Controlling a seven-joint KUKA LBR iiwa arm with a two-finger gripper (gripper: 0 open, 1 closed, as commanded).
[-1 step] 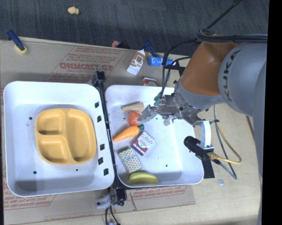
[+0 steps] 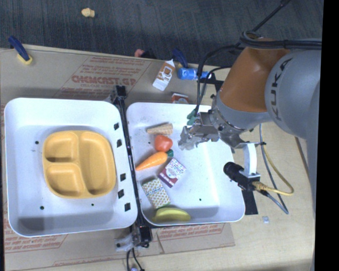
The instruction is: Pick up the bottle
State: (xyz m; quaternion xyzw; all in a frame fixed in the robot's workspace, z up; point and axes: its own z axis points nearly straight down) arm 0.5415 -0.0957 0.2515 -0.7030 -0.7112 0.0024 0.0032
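1. Table [image 2: 286, 225]: tan surface, overlaid with a printed cardboard sheet [image 2: 99, 74] that carries both bins.
2. Left bin [image 2: 13, 154]: white, shallow. It holds one yellow tray [image 2: 80, 162] with three compartments, lying flat near the middle.
3. Right bin [image 2: 212, 183]: white, touching the left bin along a black clipped seam. Its contents sit mostly in the left half:
   - bread slice [image 2: 159, 128], toward the far wall;
   - tomato [image 2: 163, 143], just below the bread;
   - carrot [image 2: 152, 160], lying at a slant, tip toward the seam, its thick end touching the tomato;
   - small box [image 2: 172, 172], red and white, just right of the carrot;
   - patterned packet [image 2: 156, 193], below the box;
   - banana [image 2: 172, 214], along the near wall.
4. Carton [image 2: 163, 75]: white and brown, lying on the cardboard behind the right bin, beside a blue clamp [image 2: 186, 74].
5. Arm [image 2: 260, 91]: grey with an orange band, entering from the right over the right bin's far right part.
6. Gripper [image 2: 193, 134]: metallic, low over the right bin, just right of the bread and tomato (whether it is spread or closed cannot be told, and nothing is seen in its grasp).
7. Bottle: cannot be picked out with certainty among the items listed.
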